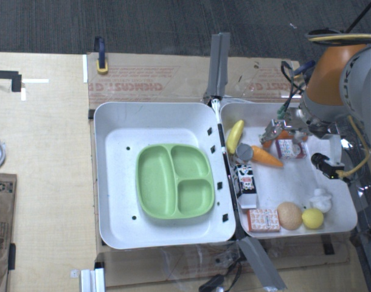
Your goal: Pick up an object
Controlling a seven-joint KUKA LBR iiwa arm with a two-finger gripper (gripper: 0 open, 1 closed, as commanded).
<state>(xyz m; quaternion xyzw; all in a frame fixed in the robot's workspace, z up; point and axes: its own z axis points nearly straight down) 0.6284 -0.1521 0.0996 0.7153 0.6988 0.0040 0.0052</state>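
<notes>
Camera view, from my console: the gripper (281, 131) sits low over the back of the right bin (350, 219), just above the carrot (267, 157) and beside a red-and-white packet (289, 148); I cannot tell its state. A banana (235, 135) lies near the divider, with a small carton (246, 185), an egg (289, 215) and a lemon (312, 218) toward the front. A green tray (173, 180) rests in the left bin (106, 163).

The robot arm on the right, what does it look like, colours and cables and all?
The arm is grey with a rounded orange band above the wrist. Black cables, one yellow and one blue, loop around it. The gripper is small, metallic and dark.
</notes>
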